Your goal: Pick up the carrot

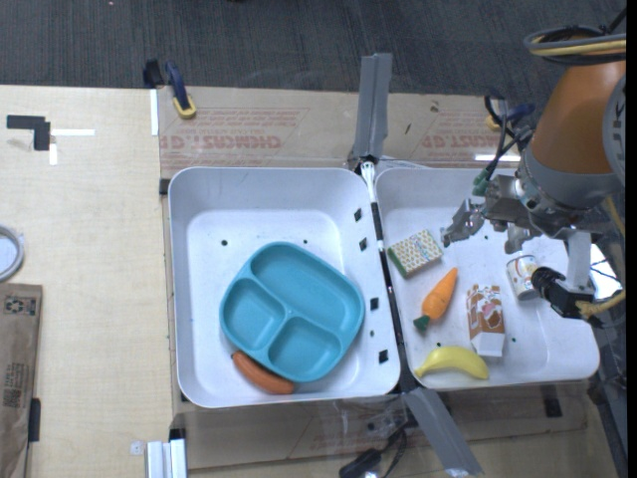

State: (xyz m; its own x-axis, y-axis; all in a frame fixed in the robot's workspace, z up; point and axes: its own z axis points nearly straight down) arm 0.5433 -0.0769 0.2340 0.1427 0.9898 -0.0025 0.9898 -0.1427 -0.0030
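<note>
Lying in the right bin [557,366] is the carrot [439,295], orange with a little green end. It sits near the middle of that bin, tilted, with its green end pointing down toward the banana [453,362]. Nothing is touching the carrot.

Just above the carrot is a small green and white sponge [415,252]. To the right of the carrot is a little carton [486,320] with brown and white on it. The yellow banana lies at the bottom of the bin, below the carrot and the carton.

Up on the right is the grey arm [577,118] with its orange band. Its gripper [476,222] hangs over the top part of the right bin, above and to the right of the carrot and well apart from it. I cannot tell how it is set, and nothing can be seen in its hold.

In the left bin [199,267] is a blue plate [291,312] with 3 parts. An orange sausage [263,374] pokes out from under the plate's bottom edge.

Both bins sit side by side on a brown bench [80,267].
</note>
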